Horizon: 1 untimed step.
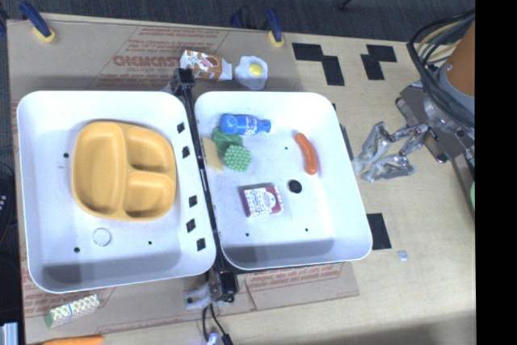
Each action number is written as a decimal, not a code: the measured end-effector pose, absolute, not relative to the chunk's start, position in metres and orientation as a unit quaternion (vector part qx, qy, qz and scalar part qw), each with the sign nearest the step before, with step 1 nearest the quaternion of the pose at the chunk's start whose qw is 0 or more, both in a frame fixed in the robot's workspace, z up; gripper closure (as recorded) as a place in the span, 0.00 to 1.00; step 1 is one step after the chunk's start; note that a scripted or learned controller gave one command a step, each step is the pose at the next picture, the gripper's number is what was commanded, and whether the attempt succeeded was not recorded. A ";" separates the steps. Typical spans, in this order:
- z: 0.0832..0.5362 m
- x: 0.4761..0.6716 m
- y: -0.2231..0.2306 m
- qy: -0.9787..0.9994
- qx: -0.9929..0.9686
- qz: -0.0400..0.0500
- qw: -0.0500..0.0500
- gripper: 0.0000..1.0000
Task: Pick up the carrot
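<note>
The arm reached in from the right, its orange band at the frame's right edge. The gripper (367, 159) hung to the right of the bins, pointing left, its metal fingers (373, 138) spread apart with nothing between them.

Only legible text: red print "CHEMCAST" on the brown cardboard sheet (153, 52) under the bins, upper left; smaller red lines around it too blurred to read. Dark red rectangular packet (260, 200) in the right bin carries a label, unreadable.
</note>
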<state>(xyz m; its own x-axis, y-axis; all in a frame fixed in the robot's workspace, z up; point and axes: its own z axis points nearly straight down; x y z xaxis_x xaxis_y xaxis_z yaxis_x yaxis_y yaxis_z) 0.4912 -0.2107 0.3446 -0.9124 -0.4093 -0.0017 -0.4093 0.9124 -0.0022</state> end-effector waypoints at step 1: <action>0.384 0.491 -0.211 0.926 -0.379 -0.001 0.001 1.00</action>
<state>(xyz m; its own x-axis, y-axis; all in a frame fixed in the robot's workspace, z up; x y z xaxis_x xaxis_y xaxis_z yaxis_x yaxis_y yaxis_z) 0.4914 -0.2108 0.3840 -0.7132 -0.7010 -0.0010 -0.7010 0.7132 -0.0026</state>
